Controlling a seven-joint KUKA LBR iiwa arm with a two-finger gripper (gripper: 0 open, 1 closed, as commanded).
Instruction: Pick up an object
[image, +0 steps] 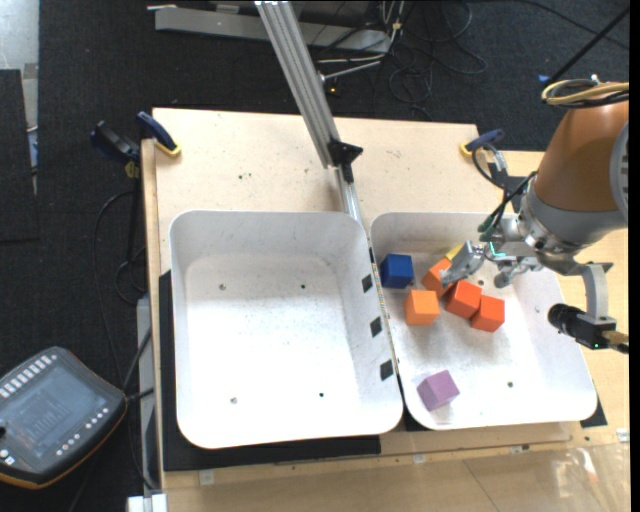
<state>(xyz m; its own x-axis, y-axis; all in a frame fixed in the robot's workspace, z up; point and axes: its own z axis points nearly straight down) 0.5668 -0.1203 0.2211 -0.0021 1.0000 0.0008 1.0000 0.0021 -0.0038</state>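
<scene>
Gripper hangs low over the right bin, at its upper middle, fingers pointing toward the left of the view. Whether they are spread or closed can't be told — the tips blur into the blocks under them, and nothing is plainly seen between them. Right at the tips sits a small orange block, partly covered by the gripper, w/ a sliver of yellow just above it, too small to identify. Just below and to the right of the tips is a red-orange block, touching a second red-orange block at its lower right. To the left of that pair, an orange cube lies close by, below the small orange one. A blue cube sits left of the cluster, near the bin's left wall. A purple cube rests alone, well apart, toward the bin's front edge. The arm — grey w/ an orange-brown section — comes in from the right of the view, above the bin's right side. The left bin lies beside the right one, their walls touching. Both bins sit on a pale wooden bench; a metal pole slants across its top, and a handheld control pendant lies at lower left, off the bench.
</scene>
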